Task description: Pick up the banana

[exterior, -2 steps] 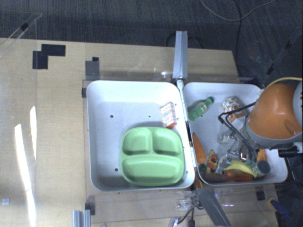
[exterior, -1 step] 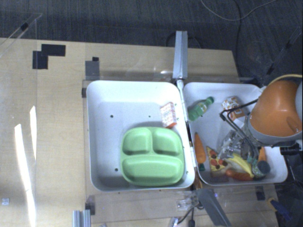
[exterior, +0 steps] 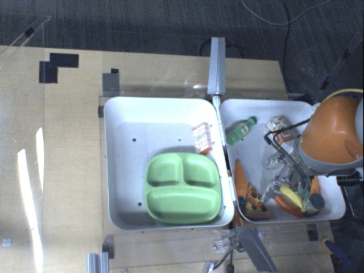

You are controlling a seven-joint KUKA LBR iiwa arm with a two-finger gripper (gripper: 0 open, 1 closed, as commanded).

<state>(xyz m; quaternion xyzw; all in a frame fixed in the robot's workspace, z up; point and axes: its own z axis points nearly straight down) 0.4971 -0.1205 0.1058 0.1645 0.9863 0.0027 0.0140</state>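
Below, the grey two-finger gripper (exterior: 278, 182) is hanging low inside the right shallow white bin (exterior: 250, 108), beneath the arm's orange band (exterior: 333, 131). Its fingers are standing apart, released, and nothing is sitting between them. The yellow curved banana (exterior: 290, 197) is lying just beside the fingertips, near the bin's front edge, touching a red-orange object (exterior: 289, 207). An orange carrot (exterior: 240, 178) is resting along the bin's left wall, and a green plastic bottle (exterior: 240, 129) is lying toward the back. The left shallow white bin (exterior: 122, 129) is holding a green three-compartment tray (exterior: 183, 187) and a small red-and-white packet (exterior: 202, 137).
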